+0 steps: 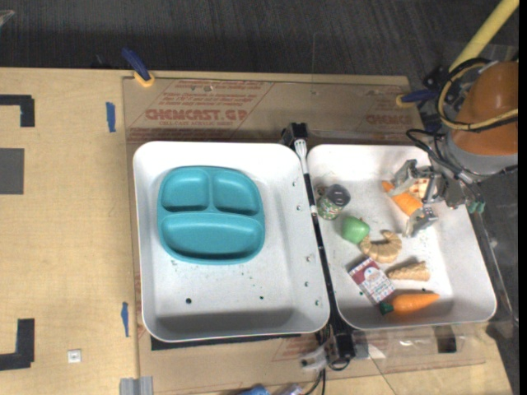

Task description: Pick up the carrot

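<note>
A teal divided plate sits in the left white bin on the cardboard-covered surface. In the right bin, a small can, a green piece, a red-and-white packet and the carrot, lying on its side near the front wall, are scattered. At far right, the gripper hangs with fingers spread, an orange piece between them, well apart from the carrot.

Arm cut off at rt edge
</note>
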`<state>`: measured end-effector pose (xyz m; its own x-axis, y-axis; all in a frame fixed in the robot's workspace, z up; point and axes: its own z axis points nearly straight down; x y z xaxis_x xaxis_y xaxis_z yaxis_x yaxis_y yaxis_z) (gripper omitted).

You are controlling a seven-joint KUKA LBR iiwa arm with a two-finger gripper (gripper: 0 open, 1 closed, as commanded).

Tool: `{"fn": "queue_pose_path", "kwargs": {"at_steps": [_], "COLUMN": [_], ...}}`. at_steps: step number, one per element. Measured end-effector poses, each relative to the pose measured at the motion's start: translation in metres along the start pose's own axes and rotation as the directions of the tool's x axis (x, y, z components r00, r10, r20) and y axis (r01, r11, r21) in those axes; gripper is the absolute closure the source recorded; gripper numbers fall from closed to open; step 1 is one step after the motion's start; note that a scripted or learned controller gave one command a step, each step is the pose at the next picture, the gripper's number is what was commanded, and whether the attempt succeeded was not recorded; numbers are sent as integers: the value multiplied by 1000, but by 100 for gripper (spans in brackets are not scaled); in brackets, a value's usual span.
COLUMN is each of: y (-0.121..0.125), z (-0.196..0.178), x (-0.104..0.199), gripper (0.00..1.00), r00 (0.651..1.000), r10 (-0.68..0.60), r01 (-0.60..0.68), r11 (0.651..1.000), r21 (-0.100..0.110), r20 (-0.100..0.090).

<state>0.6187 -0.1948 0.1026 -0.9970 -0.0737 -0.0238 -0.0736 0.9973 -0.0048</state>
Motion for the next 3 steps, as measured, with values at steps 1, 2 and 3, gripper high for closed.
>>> {"fn": "queue_pose_path", "kwargs": {"at_steps": [1,2,3], "y": [-24,-25,-6], "z": [15,0,12], "x": [-18,-23,24], "gripper": [0,100,100], "r00": [955,956,993], "r10": [295,294,-118], "r01": [-295,-294,118], "r11": [956,956,993], "r21": [2,2,-5], "r20": [-13,3,-11]}}
